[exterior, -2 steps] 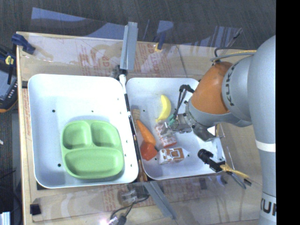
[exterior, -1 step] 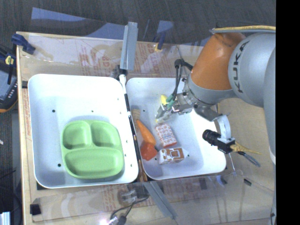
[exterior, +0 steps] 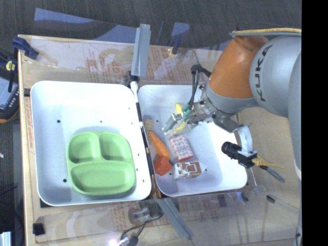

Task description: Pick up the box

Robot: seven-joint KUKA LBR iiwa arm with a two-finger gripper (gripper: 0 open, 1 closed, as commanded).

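We look down on 2 white bins. The left bin point(exterior: 46, 101) carries a green divided tray point(exterior: 101, 163). The right bin point(exterior: 225, 163) holds the clutter: an orange carrot-shaped piece point(exterior: 160, 145), a red piece point(exterior: 163, 165) at its lower end, and 2 small printed cartons. We take the box point(exterior: 181, 147) to be the upper carton, lying flat near the middle of the bin just right of the carrot; the second carton point(exterior: 187, 170) lies just below it, close to touching.

The gripper point(exterior: 180, 118) reaches in from the right beneath the orange band and hangs above the upper part of the right bin, just above the box. A yellow-green item point(exterior: 179, 109) sits at its tip, but we cannot tell from this view how far apart the jaws stand, or whether that item is actually held between them.

Risks, as we judge them: with 2 similar cartons so near each other, a descent slightly off line could land on the wrong 1 or straddle both. The carrot crowds the box's left edge, so a finger may strike it and push the box aside. If the yellow-green item is in the jaws, it would block a clean closure on the box.
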